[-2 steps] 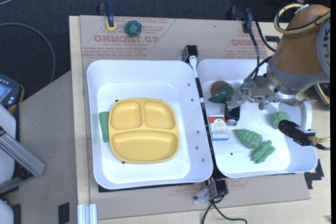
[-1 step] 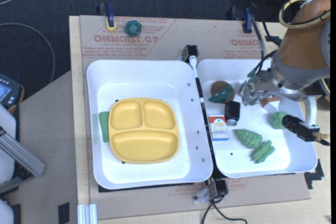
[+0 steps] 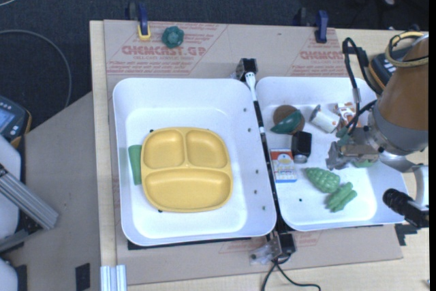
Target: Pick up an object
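My fingers (image 3: 349, 150) hover low in the right bin (image 3: 361, 215), above the green toys (image 3: 331, 187), poised for a pick. Whether they are spread or closed, I cannot tell. The yellow tray (image 3: 186, 168) fills the left bin (image 3: 129, 146).

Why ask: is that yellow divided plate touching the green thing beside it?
Touching, it seems: the camera view shows the yellow divided plate overlapping the green object's right edge, with no white bin floor between.
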Controlling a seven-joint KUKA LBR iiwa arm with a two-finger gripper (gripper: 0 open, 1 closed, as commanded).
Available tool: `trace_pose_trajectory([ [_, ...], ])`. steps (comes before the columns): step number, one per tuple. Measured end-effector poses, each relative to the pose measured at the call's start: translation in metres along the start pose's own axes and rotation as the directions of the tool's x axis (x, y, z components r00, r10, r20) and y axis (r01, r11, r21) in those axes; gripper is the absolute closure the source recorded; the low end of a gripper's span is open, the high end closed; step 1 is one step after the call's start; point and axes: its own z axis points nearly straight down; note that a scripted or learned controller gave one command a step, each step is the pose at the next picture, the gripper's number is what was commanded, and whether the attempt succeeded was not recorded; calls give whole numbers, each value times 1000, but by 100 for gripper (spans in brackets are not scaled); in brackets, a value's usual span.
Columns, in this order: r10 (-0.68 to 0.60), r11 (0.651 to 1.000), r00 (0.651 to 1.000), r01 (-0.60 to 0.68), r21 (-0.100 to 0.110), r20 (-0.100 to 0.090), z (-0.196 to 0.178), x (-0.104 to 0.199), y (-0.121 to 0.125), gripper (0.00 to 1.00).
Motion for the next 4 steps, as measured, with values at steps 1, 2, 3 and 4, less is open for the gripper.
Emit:
trace_pose_trajectory([
  [1, -10, 1000, 1000, 10, -5, 0, -6, 56, 3, 100],
  [2, -13, 1000, 1000, 13, -23, 0, -134, 110, 4, 100],
  [3, -8, 1000, 1000, 8, -2, 2, -90, 137, 41, 100],
  [4, -8, 1000, 1000, 8, -13, 1, -155, 154, 7, 100],
])
